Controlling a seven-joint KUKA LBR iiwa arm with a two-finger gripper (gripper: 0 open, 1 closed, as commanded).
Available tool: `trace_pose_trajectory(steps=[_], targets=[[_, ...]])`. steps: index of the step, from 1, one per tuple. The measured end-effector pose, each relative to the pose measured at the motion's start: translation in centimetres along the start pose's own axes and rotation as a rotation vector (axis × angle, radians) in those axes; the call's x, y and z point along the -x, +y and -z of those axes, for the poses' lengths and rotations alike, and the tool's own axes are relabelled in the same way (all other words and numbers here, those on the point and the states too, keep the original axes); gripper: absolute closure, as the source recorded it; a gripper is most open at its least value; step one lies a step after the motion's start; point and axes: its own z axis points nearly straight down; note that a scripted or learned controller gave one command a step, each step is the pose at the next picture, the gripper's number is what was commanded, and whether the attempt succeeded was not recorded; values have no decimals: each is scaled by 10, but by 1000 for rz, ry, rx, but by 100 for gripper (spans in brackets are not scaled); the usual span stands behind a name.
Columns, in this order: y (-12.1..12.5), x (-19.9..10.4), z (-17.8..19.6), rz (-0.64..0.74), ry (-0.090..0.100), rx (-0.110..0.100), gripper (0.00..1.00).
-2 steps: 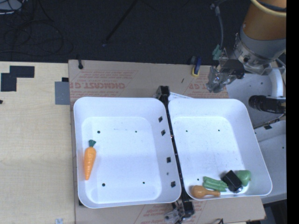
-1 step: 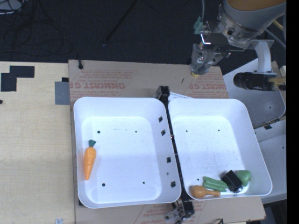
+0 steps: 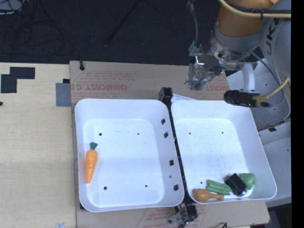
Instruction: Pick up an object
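**A:** You're looking down on a pale wooden bench [image 3: 33,141] with a brown cardboard sheet [image 3: 123,82] laid over it, and dark floor with loose cables beyond the far edge. What's sitting on the cardboard?

**B:** Two shallow white plastic bins side by side, touching along a black clipped seam. In the left bin [image 3: 123,110] you have one thing: a small orange toy carrot with a green top [image 3: 91,161], lying near the left wall, leaf end pointing to the far side.

**A:** And the right bin [image 3: 213,122]?

**B:** Your objects there are bunched in the near right corner. A tan pear-shaped toy [image 3: 207,195] lies against the near wall; a green pod-like toy [image 3: 218,187] is just beside it on the far side; a small black block [image 3: 235,184] touches the pod's right end, and a rounded green piece [image 3: 248,178] sits just right of the block.

**A:** Where's the arm?

**B:** The grey arm with its orange band [image 3: 247,6] comes in from the far right. Your two-finger gripper [image 3: 198,80] hangs over the cardboard just beyond the right bin's far left corner, well apart from every toy. Nothing is between its fingers; whether they're spread or closed, I cannot tell from this angle.
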Motion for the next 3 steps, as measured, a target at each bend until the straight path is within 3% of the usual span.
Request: trace_pose_trajectory(steps=[1, 2, 3], targets=[[5, -111, 13, 13, 4, 9, 100], [4, -174, 60, 9, 4, 12, 100], [2, -229, 190, 10, 7, 20, 100]])
